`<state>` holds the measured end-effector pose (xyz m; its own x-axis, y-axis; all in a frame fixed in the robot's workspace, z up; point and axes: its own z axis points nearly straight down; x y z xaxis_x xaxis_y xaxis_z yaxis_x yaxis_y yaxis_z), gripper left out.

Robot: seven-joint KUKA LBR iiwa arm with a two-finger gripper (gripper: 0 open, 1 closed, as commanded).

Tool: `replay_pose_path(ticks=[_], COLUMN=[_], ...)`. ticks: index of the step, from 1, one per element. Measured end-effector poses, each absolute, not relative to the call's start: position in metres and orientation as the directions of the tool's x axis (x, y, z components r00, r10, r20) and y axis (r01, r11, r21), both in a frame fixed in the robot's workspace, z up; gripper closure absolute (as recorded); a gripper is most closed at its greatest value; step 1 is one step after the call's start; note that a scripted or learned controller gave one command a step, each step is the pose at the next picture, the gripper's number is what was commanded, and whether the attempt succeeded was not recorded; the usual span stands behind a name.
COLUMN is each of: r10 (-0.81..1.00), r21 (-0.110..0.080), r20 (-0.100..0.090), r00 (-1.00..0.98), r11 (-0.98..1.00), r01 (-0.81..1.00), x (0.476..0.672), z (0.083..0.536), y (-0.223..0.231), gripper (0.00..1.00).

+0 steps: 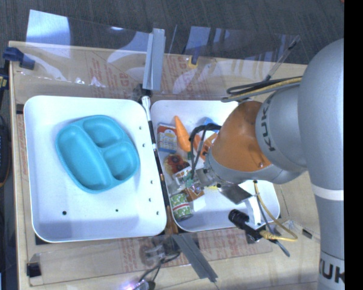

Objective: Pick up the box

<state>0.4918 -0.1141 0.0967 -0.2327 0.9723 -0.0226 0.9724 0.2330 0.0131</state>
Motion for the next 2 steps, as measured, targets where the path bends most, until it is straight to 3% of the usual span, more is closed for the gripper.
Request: replay_pose_path(ticks=[1, 2], r10=[0.97, 0.959], r21=[-0.001, 0.004], r20=[0.001, -0.016], r00=[-0.242, -0.284], r11=[0.242, 0.284], r01=[0.97, 0.959], x=[0.497, 0.51], z=[0.128, 0.095], y=[-0.115, -0.117], gripper=[0.0, 0.0])
